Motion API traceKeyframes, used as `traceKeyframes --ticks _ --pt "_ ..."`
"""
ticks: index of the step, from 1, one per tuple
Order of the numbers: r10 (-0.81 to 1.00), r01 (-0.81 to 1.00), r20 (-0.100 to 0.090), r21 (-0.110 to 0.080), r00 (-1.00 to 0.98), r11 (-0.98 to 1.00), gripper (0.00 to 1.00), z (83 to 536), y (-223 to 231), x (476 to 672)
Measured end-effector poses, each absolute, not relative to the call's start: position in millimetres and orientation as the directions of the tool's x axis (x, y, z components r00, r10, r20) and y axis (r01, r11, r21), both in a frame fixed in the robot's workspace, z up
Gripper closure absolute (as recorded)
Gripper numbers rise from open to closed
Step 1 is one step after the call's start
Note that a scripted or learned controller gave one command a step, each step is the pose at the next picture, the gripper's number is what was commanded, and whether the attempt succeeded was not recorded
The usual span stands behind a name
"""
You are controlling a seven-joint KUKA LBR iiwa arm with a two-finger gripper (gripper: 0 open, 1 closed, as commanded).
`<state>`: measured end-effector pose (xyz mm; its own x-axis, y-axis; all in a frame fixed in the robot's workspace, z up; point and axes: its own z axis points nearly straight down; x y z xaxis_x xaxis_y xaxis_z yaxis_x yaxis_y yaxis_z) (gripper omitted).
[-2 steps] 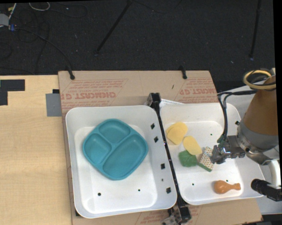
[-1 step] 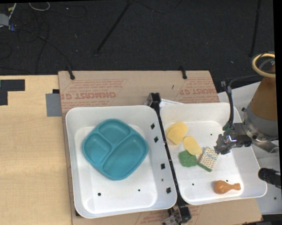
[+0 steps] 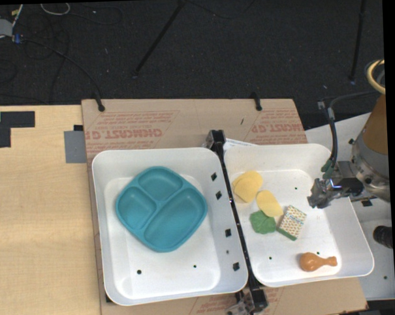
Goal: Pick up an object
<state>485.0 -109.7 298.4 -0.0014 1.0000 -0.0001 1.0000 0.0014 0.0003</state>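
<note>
Gripper (image 3: 319,199) hovers at right bin's (image 3: 348,248) right edge, fingers' state unclear, grasping nothing; nearest candidate, the patterned box (image 3: 292,222), lies just left, beside yellow and green toys (image 3: 265,211).

Wooden bench (image 3: 37,226) under brown cardboard sheet (image 3: 183,125), two white bins (image 3: 111,281) side by side.

Divided plate (image 3: 162,208) in left bin (image 3: 103,223); food toys (image 3: 268,209) clustered in right bin (image 3: 358,244).
</note>
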Motion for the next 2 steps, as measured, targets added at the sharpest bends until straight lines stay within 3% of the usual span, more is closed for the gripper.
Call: traceKeyframes --ticks 2 --pt "1.0 1.0 0.001 -0.002 -0.004 0.004 1.0 289.8 -19.6 534.9"
